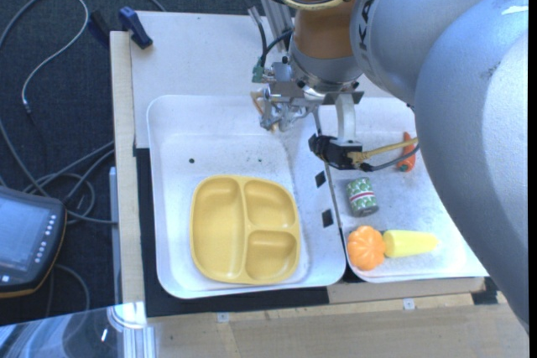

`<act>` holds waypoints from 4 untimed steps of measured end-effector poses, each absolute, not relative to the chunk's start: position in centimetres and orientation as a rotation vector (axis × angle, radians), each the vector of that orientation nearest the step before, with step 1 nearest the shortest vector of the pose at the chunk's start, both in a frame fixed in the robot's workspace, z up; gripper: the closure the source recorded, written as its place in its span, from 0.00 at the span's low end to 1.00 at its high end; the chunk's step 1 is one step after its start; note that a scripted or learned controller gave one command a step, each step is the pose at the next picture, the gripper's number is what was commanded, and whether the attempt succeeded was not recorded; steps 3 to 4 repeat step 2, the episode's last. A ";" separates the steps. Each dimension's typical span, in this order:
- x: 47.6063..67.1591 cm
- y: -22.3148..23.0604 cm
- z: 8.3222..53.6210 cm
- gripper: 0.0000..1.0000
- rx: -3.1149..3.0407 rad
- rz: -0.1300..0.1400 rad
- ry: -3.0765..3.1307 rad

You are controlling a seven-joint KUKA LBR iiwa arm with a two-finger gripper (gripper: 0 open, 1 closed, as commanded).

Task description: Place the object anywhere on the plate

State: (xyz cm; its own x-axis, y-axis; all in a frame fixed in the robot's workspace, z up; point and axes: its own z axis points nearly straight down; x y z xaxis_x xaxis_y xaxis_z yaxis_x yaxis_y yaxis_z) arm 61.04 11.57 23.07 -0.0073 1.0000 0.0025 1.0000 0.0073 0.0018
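Cylinder [409, 243] (yellow) lies left-right, one end touching pumpkin [366, 247].

Single fixed camera above bench [197, 54], looking down at slant. Left bin [154, 148] mid-frame, right bin [413, 201] beside it; arm [457, 46] enters from right, close to lens.

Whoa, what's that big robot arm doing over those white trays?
The grey and orange arm reaches in over the two bins. Its gripper hangs above the far corner of the bin that holds the yellow plate. No toy is on the plate yet. A small can, an orange pumpkin and a yellow toy lie in the other bin.
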 end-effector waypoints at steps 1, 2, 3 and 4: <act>63.2 12.3 23.9 1.00 -2.219 -0.004 -2.225; 63.1 12.2 23.8 0.00 -2.220 0.000 -2.223; 63.1 12.2 23.8 0.00 -2.220 0.000 -2.223; 63.1 12.2 23.8 0.00 -2.220 0.000 -2.223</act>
